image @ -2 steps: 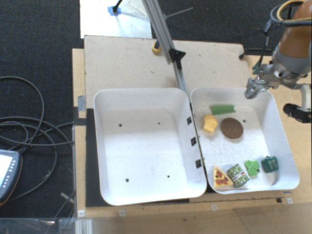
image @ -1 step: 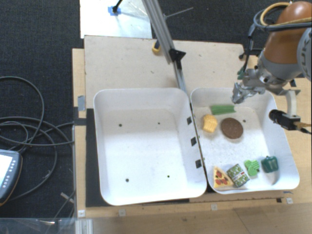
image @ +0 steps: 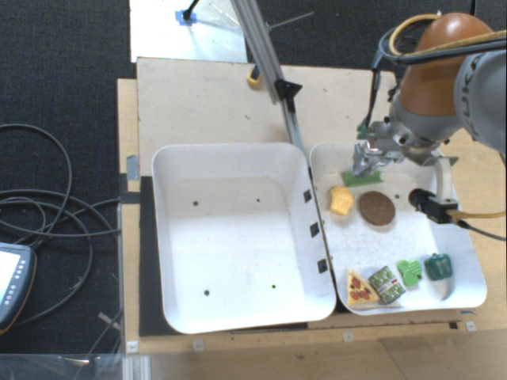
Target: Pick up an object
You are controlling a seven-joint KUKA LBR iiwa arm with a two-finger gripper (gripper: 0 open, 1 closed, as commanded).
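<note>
Where pincer [image: 366, 167] hovers, flat green card [image: 362, 180].

Place: a robotics lab or test cell.
Arm: a grey industrial arm [image: 475, 77] with an orange band, cables looped over it, reaches in from the right.
Work surface: a plain board tabletop [image: 206, 101] carries two shallow white bins [image: 230, 161] set side by side.
Contents: small toy-like items lie in the right bin, a pizza slice [image: 360, 290] and a brown disc [image: 377, 209] among them.
Floor: dark carpet [image: 55, 54] with loose black cables [image: 47, 212].
Control gear: the corner of a handheld pendant screen [image: 12, 279] shows at the left edge.
Rigging: a slanted metal pole [image: 257, 30] rises over the bench.
</note>
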